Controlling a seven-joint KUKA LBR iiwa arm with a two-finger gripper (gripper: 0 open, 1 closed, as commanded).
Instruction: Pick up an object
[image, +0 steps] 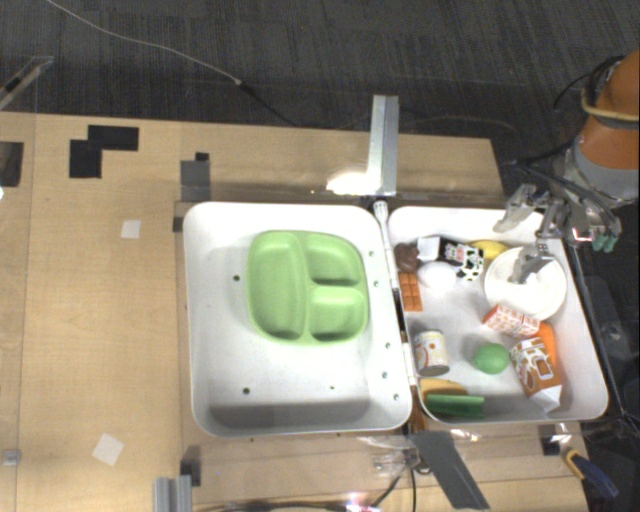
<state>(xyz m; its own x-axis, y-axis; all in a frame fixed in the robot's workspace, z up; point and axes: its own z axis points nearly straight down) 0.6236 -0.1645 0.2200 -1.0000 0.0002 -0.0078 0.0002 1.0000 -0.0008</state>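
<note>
Over right bin (596, 395), pincer (538, 232) above white plate (527, 283), grip state unclear, carton (537, 364) lettering unreadable

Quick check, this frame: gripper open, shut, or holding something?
Gripper: cannot be told from this view; it hangs over the right bin, nothing seen between its fingers.

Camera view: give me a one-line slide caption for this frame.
KUKA arm's hand poised over the white plate in the cluttered right bin; a green divided tray lies in the left bin.
</note>
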